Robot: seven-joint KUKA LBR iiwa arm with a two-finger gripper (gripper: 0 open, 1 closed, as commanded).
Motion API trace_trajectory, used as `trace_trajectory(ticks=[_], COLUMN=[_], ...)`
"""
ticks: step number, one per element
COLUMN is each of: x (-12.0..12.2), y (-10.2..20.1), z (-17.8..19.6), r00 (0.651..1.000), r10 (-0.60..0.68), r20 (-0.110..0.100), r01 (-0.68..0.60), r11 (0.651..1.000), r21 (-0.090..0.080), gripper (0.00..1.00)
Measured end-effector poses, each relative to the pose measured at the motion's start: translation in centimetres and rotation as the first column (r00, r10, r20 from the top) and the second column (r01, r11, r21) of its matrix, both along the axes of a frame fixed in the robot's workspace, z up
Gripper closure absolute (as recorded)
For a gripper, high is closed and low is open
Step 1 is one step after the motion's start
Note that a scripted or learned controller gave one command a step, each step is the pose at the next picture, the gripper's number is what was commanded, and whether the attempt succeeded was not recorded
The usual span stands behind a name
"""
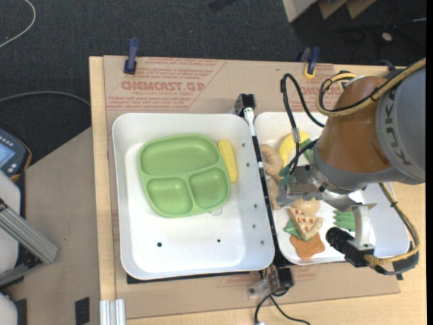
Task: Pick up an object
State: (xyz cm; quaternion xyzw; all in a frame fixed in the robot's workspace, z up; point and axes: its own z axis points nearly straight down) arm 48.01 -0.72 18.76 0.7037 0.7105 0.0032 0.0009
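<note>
My gripper (292,192) hangs low over the left middle of the right bin (392,239), under the orange wrist band. Just below it lies a toy pizza slice (305,221) on a green and orange piece (306,248). A tan ginger-like toy (271,159) lies to its upper left, and a yellow toy (292,145) sits above it, partly hidden by the arm. A green leafy toy (344,219) lies to the right of the pizza slice. The arm covers most of the gripper.
The left bin (135,242) holds a green divided plate (183,175) with a yellow corn cob (228,160) against its right edge. A black divider bar (260,175) runs between the bins. Black cables loop over the right bin's back.
</note>
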Motion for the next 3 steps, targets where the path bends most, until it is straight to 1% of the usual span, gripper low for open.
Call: trace_trajectory(ticks=[1, 2, 3], x=[0.1, 0.0, -0.1], y=[6.0, 9.9, 9.6], z=[10.8, 13.5, 13.3], r00=[1.0, 1.0, 1.0], r10=[0.0, -0.003, -0.009], r20=[0.007, -0.001, -0.006], r01=[0.0, 0.003, 0.009], r11=[1.0, 1.0, 1.0], r21=[0.001, -0.001, -0.004], gripper=[1.0, 1.0, 0.0])
